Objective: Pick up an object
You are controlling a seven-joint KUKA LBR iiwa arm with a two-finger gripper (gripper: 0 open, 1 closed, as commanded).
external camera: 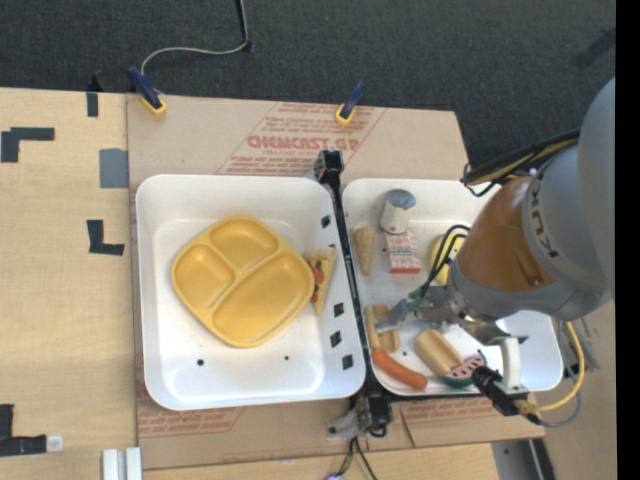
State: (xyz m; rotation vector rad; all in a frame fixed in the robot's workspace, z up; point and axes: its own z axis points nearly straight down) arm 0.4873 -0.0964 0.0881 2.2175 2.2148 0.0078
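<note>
My gripper (412,308) hangs low over the middle of the right bin (545,368), under the orange band of the arm (505,248). Just below it lie a tan bread roll (438,351) and a small bun piece (381,330). A red sausage (398,370) lies along the bin's front wall. Further back are a red and white carton (404,253), a pale cone (364,248) and a small can (398,208). A yellow banana (443,253) is partly hidden behind the arm.
The left bin (160,368) holds a yellow divided plate (243,280) and a small food slice (320,273) against its right wall. A pink and green toy (465,371) lies at the right bin's front. A black divider (345,268) separates the bins.
</note>
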